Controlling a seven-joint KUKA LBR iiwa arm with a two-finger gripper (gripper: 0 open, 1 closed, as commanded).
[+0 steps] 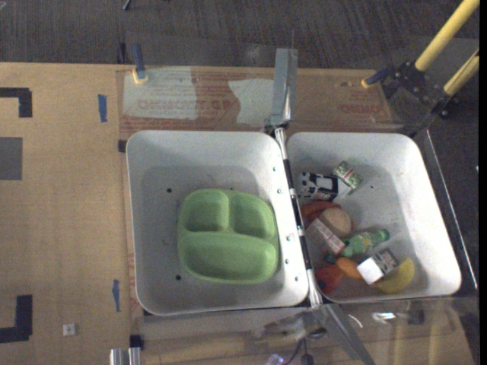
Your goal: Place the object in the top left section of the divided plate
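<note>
Nothing yet sits in the top-left section [204,210] of the green plate [227,234], which lies in the left bin [144,166]. The candidate objects, a carton [321,184], a bottle [365,241] and a banana [399,277] among them, are heaped in the right bin [426,204]. We judge that any pick must travel leftward across the divider. We cannot tell how the jaws stand.

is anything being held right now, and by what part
Nothing is held. The toys lie loose in the right bin, and the green plate sits in the left bin.
</note>
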